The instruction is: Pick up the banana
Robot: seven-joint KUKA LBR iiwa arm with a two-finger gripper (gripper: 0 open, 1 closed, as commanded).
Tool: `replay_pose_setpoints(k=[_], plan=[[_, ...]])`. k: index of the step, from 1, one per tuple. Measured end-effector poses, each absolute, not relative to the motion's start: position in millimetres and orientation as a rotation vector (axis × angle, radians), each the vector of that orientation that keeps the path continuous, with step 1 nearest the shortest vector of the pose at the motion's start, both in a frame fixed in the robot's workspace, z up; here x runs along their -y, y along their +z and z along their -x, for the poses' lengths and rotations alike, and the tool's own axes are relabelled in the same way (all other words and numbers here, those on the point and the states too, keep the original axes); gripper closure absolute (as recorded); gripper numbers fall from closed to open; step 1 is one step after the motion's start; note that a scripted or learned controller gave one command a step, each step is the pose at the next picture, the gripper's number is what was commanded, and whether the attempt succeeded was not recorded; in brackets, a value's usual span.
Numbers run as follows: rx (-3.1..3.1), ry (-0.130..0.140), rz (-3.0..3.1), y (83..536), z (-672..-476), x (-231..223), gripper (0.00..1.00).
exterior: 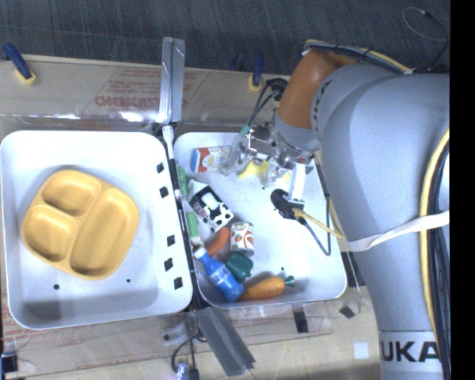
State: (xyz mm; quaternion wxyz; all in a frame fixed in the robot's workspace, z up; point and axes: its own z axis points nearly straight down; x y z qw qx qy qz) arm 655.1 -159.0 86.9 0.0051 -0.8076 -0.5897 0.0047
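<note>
A small patch of yellow, which looks like the banana (259,168), shows at the back of the right bin (326,253), mostly hidden under the wrist. The gripper (250,155) hangs low right over that yellow patch, at the bin's far edge. The grey arm with its orange band (305,85) comes in from the right and covers the bin's back right corner. I cannot make out whether anything is held.
The left bin (32,153) holds a yellow sectioned plate (79,222). In the right bin lie a labelled can (208,159), a black-and-white toy (210,207), a small tin (241,237), a blue bottle (220,278) and a carrot (263,287). A cable (317,226) trails across the bin.
</note>
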Motion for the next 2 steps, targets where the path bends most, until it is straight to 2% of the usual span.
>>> replay_pose_setpoints(k=[1, 2], plan=[[1.853, 0.022, 2.517, 92.5, -654.9, 156.6, 1.0], [1.618, 0.011, 2.687, 217.3, -639.3, 119.7, 1.0]])
